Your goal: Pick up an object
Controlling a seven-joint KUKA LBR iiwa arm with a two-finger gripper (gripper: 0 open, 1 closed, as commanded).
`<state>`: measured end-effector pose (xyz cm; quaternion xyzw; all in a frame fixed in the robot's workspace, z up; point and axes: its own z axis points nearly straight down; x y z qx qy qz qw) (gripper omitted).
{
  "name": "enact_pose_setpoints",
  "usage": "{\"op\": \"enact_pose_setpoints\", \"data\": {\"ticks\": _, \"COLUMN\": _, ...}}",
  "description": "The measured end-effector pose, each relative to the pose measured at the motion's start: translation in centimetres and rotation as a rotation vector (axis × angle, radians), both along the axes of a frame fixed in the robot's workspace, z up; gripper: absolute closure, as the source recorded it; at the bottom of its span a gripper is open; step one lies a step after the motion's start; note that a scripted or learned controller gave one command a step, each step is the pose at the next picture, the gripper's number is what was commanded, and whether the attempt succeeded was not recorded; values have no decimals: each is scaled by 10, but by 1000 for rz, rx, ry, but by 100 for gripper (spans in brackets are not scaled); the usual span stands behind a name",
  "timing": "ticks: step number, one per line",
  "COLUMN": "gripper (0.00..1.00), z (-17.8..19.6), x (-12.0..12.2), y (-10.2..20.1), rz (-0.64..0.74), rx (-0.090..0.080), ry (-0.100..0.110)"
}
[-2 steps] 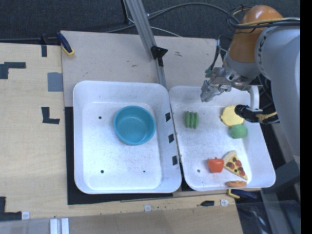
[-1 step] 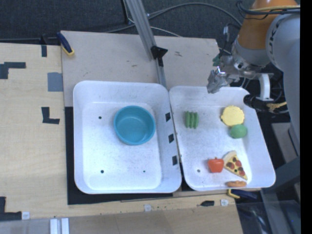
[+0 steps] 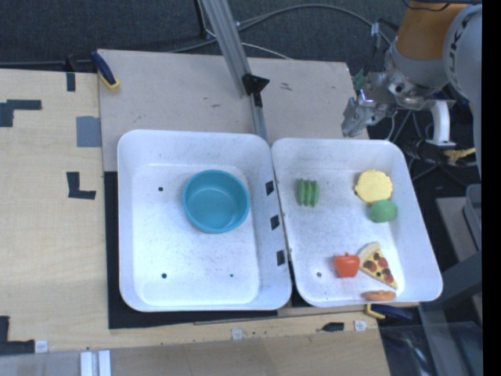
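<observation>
Camera view looks down at a slant on the bench, and nearest its lower edge sits a yellow clamp (image 3: 385,312) just under the front lip of the right bin (image 3: 415,210). Inside that bin, along the front wall, lies a small orange-brown piece (image 3: 380,294), too small to identify. Just behind it a toy pizza slice (image 3: 378,265) rests with its point toward the back, and a red toy pepper (image 3: 346,265) stands close beside it on the side toward the left bin. Farther back, a round green toy (image 3: 383,211) touches a yellow frilled toy (image 3: 373,186) that lies just behind it. A green ridged toy (image 3: 307,192) lies apart from these, near the wall shared with the left bin (image 3: 149,280). The left bin holds a blue bowl (image 3: 216,200), upright, toward the back half of its floor. Black clips (image 3: 275,222) sit along the seam between the two bins.

Behind the bins, a grey metal pole (image 3: 232,45) rises at a slant from the seam. A second yellow clamp (image 3: 104,69) grips the far left corner of the tan board (image 3: 172,92). The gripper (image 3: 356,121) hangs over the bench just beyond the right bin's back rim, with nothing in it; whether the fingers are spread or pressed together I cannot tell. Above it the orange band (image 3: 438,14) wraps the grey arm
</observation>
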<state>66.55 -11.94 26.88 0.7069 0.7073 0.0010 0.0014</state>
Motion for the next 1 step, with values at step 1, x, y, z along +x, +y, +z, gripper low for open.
{"op": "enact_pose_setpoints", "data": {"ticks": 1, "gripper": 100, "z": 2, "x": 2, "y": 56, "rz": 3, "rx": 1, "ry": 3}}
